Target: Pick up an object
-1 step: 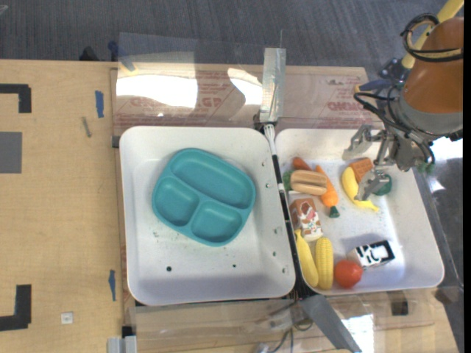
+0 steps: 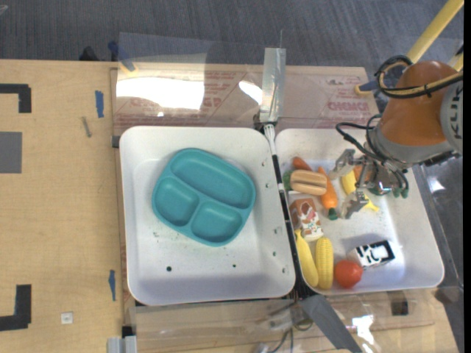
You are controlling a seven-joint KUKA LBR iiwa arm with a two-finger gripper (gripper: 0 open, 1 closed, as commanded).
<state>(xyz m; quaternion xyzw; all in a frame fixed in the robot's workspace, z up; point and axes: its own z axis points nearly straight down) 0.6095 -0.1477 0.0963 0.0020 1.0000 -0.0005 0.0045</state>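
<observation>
arm cut off at right edge, end effector fingers indistinct

Well away from the jaws, toward the view's left, a white bin holds a teal divided plate with three compartments, lying flat. Farther out the same way, the tan surface bears black tape corners and a strip of blue tape. Beyond the jaws and leftward, a metal bracket stands upright against a clear sheet. Grey carpet lies behind.
</observation>
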